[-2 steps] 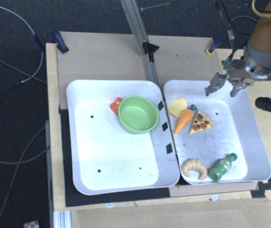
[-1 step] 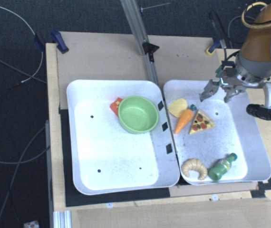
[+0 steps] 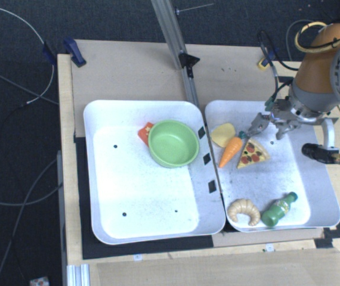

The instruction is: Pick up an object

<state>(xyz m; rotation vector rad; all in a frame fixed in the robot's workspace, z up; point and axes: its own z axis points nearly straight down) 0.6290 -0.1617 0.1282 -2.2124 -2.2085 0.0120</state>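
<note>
My gripper [image 3: 269, 130] hangs over the upper part of the right bin [image 3: 313, 183], its two fingers spread open with nothing between them. Just below and left of it lies a toy pizza slice [image 3: 252, 154]. An orange carrot [image 3: 229, 152] lies beside the slice, and a pale yellow piece [image 3: 222, 134] sits above the carrot. A croissant [image 3: 244, 211] and a green bottle [image 3: 277, 210] rest near the right bin's front edge. In the left bin [image 3: 128, 201] a green bowl [image 3: 173, 143] stands at the upper right, partly covering a red object [image 3: 144, 133].
A metal rail [image 3: 176, 37] slants down from the top to the gap between the bins. Blue clamps [image 3: 73, 52] sit at the bench's back corners. The arm's orange and grey wrist [image 3: 319, 70] stands over the right bin's far corner.
</note>
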